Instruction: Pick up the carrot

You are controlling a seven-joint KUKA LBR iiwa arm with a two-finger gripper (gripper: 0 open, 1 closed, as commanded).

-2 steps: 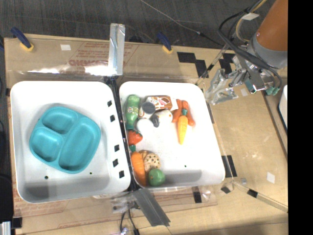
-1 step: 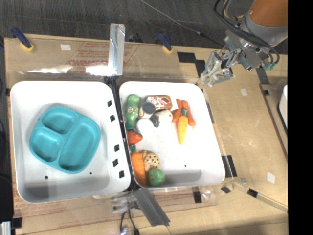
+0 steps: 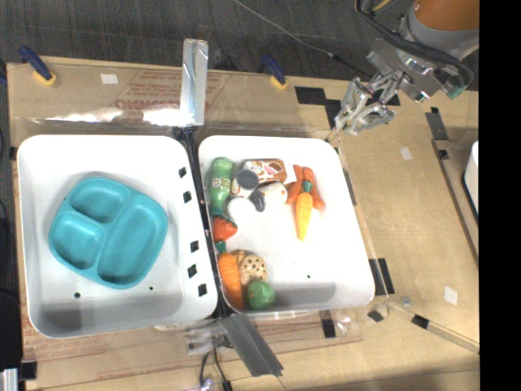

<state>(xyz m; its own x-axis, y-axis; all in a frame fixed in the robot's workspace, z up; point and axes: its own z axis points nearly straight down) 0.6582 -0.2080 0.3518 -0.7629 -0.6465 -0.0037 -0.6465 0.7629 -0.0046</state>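
I see the gripper (image 3: 364, 108) hanging over the bench just past the right bin's (image 3: 352, 255) far right corner, outside the bin. Its fingers are spread apart, nothing between them. The arm (image 3: 435, 10) reaches in from the top right, orange band visible.

The carrot (image 3: 305, 187) lies in the right bin near the far right corner, small and orange, running roughly front to back. Touching it on the near side is a yellow corn-like piece (image 3: 303, 215), pointing toward the front edge.

Other stuff in that bin: a green vegetable (image 3: 221, 180) along the left wall, a printed packet (image 3: 265, 170) at the far edge, a white item with a dark bit (image 3: 254, 200) in the middle, a red piece (image 3: 224, 228) by the left wall. At the front left corner sits a cluster: an orange piece (image 3: 229, 277), a speckled cookie-like thing (image 3: 251, 265), a green ball (image 3: 260, 294).

The left bin (image 3: 32, 210) holds a teal divided tray (image 3: 108, 231), about centre.

Gripper and carrot are well apart.
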